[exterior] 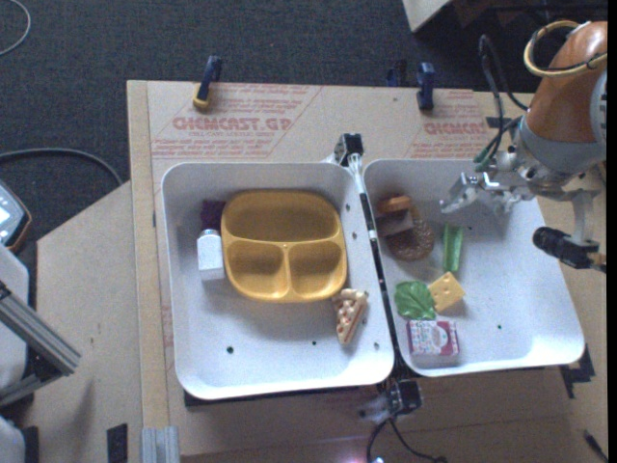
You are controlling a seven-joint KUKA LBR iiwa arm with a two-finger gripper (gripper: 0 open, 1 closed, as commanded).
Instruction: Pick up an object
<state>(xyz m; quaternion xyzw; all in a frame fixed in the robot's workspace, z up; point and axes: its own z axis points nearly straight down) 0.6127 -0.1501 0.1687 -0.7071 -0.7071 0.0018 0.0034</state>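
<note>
The gripper (461, 201), fingers hard to tell apart or together, hovers over the right bin (540, 326), a green stick (451, 247) just below it, a doughnut (413, 240) beside, cheese (446, 291) farther.

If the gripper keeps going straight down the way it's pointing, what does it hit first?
Probably the green bean, just below the gripper in the right bin. Depth is unclear, so it might reach bare floor beside it.
</note>
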